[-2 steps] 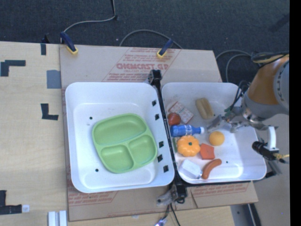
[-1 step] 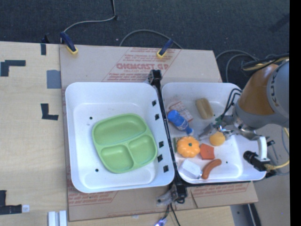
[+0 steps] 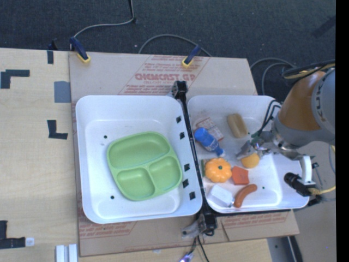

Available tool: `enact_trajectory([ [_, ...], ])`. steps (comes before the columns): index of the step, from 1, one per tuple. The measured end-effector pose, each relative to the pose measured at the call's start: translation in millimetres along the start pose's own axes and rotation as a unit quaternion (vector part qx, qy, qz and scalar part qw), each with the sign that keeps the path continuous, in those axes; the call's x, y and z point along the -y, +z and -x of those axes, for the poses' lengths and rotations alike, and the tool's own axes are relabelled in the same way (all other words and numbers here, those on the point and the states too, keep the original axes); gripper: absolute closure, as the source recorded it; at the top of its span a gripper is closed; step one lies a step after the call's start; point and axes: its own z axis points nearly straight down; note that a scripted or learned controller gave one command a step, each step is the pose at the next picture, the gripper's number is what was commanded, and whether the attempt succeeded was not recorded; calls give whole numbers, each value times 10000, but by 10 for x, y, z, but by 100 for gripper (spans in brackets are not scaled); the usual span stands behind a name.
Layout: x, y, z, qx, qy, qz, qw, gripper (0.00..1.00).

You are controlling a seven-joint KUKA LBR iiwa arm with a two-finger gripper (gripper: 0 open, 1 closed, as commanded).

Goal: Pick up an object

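The right bin [image 3: 268, 102] holds several small things: a blue bottle [image 3: 206, 140], a tan bread piece [image 3: 237, 125], an orange pumpkin [image 3: 218, 170], a red block [image 3: 240, 175], a sausage [image 3: 245, 195], a white block [image 3: 221, 195] and a small yellow-orange fruit [image 3: 250, 160]. My gripper [image 3: 252, 148] reaches in from the right and hangs low in the right bin, its tip right over the yellow-orange fruit. Whether it touches the fruit cannot be made out.
The left bin [image 3: 87, 162] bears a green divided plate [image 3: 144, 165]. A black divider with clips [image 3: 185, 141] runs between the bins. Cables [image 3: 163, 40] and yellow clamps [image 3: 82, 55] lie on the cardboard behind the bins. The arm's grey and orange body [image 3: 305, 113] stands over the right bin's right edge.
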Motion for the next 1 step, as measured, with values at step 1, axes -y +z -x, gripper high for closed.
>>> enact_trajectory([
  [1,-781,-387,-592,-31,-16,-41,10000,100],
])
